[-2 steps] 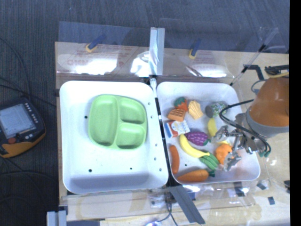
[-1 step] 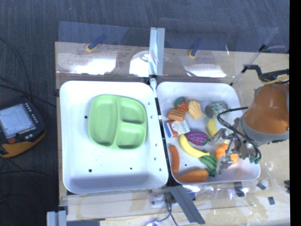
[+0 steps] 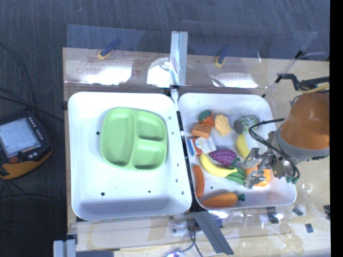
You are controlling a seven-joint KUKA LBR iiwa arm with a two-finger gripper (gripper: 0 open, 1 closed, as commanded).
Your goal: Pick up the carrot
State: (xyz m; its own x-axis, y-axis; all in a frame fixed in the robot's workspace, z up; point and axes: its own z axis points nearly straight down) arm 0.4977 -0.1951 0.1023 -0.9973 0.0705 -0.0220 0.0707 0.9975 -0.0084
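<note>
carrot (image 3: 219, 199) down-left of claw (image 3: 261, 174) — lying left-right along bin (image 3: 278, 199) edge; can't tell claw state.

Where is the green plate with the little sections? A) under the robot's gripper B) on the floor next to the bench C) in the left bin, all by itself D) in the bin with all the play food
C: the green plate sits in the left bin, while the carrot and other toy food lie in the right bin near the gripper.
</note>
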